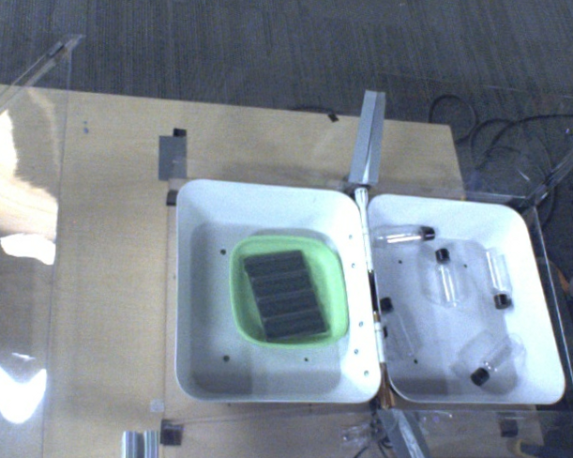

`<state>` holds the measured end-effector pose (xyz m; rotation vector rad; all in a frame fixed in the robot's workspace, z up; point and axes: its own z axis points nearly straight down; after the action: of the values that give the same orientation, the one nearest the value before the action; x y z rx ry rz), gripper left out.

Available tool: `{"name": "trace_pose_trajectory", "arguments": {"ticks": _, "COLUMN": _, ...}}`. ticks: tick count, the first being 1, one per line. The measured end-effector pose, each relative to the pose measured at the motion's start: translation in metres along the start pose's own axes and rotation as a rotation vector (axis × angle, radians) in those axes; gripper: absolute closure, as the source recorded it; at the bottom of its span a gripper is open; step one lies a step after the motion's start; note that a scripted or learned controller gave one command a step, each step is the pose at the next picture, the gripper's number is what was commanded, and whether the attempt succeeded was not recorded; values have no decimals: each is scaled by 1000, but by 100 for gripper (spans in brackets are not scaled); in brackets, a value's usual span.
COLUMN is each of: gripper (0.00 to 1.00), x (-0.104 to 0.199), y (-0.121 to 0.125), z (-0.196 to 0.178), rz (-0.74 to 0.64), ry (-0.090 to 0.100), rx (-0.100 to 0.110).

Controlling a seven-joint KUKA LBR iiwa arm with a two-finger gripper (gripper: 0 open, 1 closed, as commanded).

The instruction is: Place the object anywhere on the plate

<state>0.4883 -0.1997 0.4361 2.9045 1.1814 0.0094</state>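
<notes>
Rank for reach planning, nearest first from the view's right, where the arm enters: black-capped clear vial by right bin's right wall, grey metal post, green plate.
1. Black-capped clear vial, right bin.
2. Grey metal post, between bins.
3. Green square plate, left bin.

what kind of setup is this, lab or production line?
Likely a robot-manipulation lab bench. Two shallow white bins sit side by side: the left bin holds a green plate with a dark ridged object, the right bin clear vials. Loose cables trail nearby.
</notes>
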Motion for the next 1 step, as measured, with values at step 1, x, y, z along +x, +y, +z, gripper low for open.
{"name": "trace_pose_trajectory", "arguments": {"ticks": 1, "gripper": 0, "x": 1, "y": 0, "z": 0, "rz": 129, "ry": 1, "rx": 0}}
